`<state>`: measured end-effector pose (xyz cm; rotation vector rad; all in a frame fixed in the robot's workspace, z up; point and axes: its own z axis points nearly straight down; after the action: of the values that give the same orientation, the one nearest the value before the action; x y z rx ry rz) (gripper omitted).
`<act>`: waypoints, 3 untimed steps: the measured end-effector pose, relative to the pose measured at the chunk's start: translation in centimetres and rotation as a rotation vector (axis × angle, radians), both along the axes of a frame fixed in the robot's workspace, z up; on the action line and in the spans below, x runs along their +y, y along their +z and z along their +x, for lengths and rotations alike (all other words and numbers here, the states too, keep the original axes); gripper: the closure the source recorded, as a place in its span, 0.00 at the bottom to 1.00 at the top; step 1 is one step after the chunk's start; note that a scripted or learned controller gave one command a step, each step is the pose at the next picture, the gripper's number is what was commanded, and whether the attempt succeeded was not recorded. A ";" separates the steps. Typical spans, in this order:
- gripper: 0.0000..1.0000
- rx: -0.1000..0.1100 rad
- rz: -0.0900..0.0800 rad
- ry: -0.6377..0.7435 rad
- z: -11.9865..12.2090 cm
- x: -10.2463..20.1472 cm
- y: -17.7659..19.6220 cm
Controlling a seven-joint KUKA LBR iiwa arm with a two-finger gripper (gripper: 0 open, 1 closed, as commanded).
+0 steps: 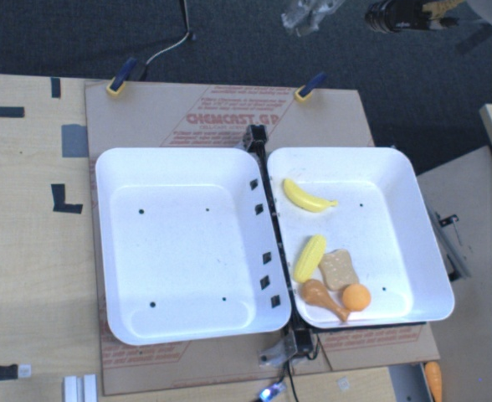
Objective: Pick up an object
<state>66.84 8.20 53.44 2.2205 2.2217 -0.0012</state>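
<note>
Two shallow white bins sit side by side on a brown cardboard sheet printed with red lettering, which is held at its far edge by two blue-and-yellow clamps. The left bin shows only its bare white floor with a few small dark dots. The right bin holds five toy food items: a yellow banana lies near the bin's far left part, close to the divider; a yellow corn cob lies nearer the front, angled, just beside a tan slice of bread; a brown chicken drumstick lies at the front edge, touching or nearly touching a small orange ball-like fruit to its right. The gripper appears at the top of the view, blurred, above the dark floor beyond the bench and well apart from both bins and every item; whether it is released or clenched cannot be told, and nothing is seen in it.
</note>
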 end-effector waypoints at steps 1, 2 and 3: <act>1.00 0.000 0.000 0.000 0.0 1.0 0.0; 1.00 0.000 0.000 0.000 0.0 1.8 0.0; 1.00 0.000 0.000 -0.001 0.0 1.3 0.0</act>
<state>66.83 9.53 53.45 2.2213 2.2208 -0.0023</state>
